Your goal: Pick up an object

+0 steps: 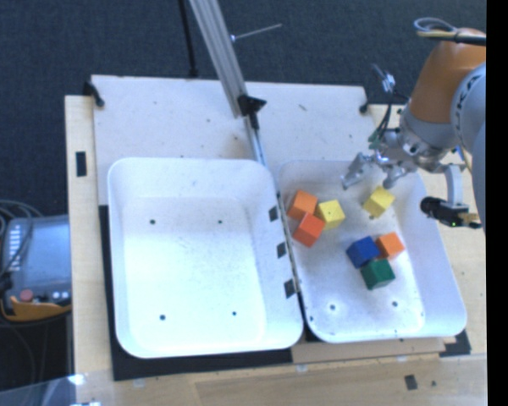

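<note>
White bins (pixel 195 252) on pale wood bench (pixel 80 227) — dark carpet (pixel 51 24) around

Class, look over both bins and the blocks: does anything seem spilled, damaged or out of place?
Nothing stands out. The blocks, such as the yellow block below the gripper, all lie inside the right bin, none spilled or visibly damaged.

Bright even overhead light, white bins (pixel 195 252) slightly glaring; soft faint shadows, mild overall blur
</note>
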Tool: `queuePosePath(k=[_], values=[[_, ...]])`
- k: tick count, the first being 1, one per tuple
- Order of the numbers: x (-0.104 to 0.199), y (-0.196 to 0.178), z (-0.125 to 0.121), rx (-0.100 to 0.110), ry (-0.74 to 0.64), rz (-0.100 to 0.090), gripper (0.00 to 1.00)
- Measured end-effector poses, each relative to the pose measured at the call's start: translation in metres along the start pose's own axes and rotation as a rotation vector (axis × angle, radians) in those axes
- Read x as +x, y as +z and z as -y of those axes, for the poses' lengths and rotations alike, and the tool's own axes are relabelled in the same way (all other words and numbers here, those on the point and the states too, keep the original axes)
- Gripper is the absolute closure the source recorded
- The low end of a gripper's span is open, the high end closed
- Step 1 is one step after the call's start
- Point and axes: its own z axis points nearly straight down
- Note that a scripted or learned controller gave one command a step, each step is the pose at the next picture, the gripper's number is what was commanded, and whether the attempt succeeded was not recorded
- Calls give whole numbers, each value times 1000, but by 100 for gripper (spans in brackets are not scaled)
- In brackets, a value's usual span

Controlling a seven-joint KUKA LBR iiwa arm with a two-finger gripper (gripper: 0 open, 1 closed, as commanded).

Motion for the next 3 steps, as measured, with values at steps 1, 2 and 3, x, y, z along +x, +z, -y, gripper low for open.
queuePosePath(k=[1, 2, 3], values=[[1, 22, 0, -19, 1, 4, 0], [0, 18, 2, -10, 3, 3, 100], [-11, -36, 3, -10, 3, 1, 100]])
